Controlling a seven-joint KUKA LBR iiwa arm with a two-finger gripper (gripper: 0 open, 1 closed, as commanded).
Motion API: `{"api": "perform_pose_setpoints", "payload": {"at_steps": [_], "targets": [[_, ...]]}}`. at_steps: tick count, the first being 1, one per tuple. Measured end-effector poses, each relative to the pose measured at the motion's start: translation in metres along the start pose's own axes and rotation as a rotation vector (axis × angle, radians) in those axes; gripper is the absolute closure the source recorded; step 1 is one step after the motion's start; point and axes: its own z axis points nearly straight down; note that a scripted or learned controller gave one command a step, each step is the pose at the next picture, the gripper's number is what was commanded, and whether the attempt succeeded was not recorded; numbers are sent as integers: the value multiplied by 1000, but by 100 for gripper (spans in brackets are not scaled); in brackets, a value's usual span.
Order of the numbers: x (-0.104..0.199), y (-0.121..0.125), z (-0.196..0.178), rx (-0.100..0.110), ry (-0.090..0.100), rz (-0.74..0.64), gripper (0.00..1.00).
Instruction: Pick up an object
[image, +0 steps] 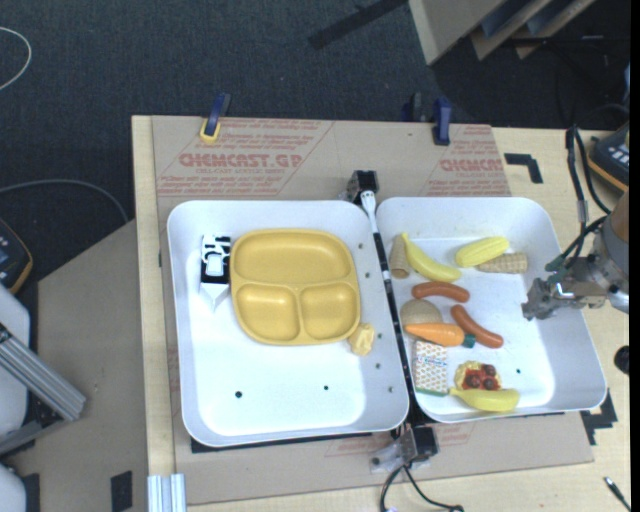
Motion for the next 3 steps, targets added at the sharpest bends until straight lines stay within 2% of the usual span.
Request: {"api": "perform_pose_setpoints", "payload": {"at_steps": [3], "targets": [[124,109,-7,-2,2,-4,100]]}}
